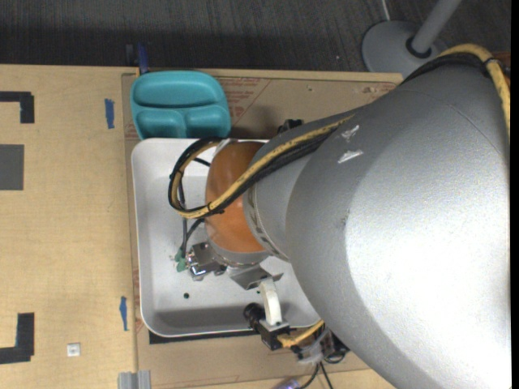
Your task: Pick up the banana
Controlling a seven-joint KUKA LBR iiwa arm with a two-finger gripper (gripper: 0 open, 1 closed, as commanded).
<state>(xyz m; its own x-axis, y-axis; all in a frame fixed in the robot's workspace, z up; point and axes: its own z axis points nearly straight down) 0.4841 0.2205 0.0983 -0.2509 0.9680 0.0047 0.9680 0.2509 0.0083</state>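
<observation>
Reach for the banana seems under way, since the gripper hangs low over the white bin, jaw state hidden.

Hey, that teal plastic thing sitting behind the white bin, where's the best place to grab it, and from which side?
Probably the far rim of the teal moulded piece, coming straight down from above. Its body looks broad and rounded, likely too wide to span, while that edge seems a thinner lip. Its near side sits against the white bin, where the arm crowds in.
</observation>
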